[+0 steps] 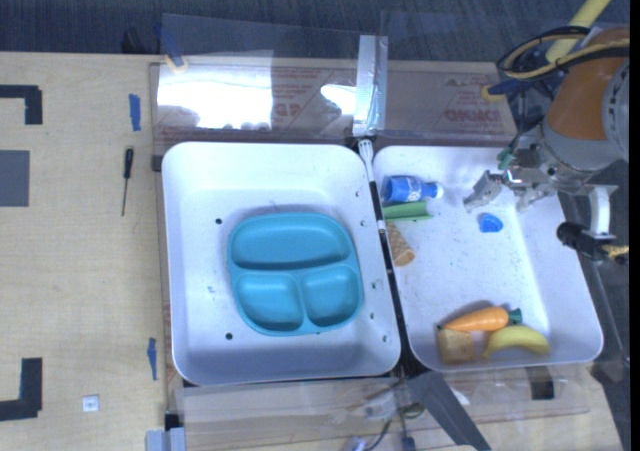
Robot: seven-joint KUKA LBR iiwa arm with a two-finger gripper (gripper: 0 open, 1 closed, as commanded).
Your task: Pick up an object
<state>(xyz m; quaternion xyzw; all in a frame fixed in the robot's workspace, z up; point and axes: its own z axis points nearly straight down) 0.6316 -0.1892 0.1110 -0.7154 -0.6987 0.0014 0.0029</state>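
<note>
I am reaching in from the right, my grey arm with its orange band hanging over the upper right corner of the right bin. My jaws are hovering above the bin floor near its far edge, spread apart, with nothing between them. A small blue object is lying on the white floor just below and slightly left of my jaws, apart from them. Further left, against the divider between the bins, a blue and white bottle is lying on its side, with a green marker-like stick lying just beside it on the near side. A tan, bread-like piece is sitting below those, close to the divider. In the near right corner of the same bin, a toy carrot, a yellow banana and a brownish block are clustered together, touching one another. The left bin is holding a teal divided tray with three compartments, lying flat near its centre. On the desk to the left, a small screwdriver is lying well apart from both bins.
</note>
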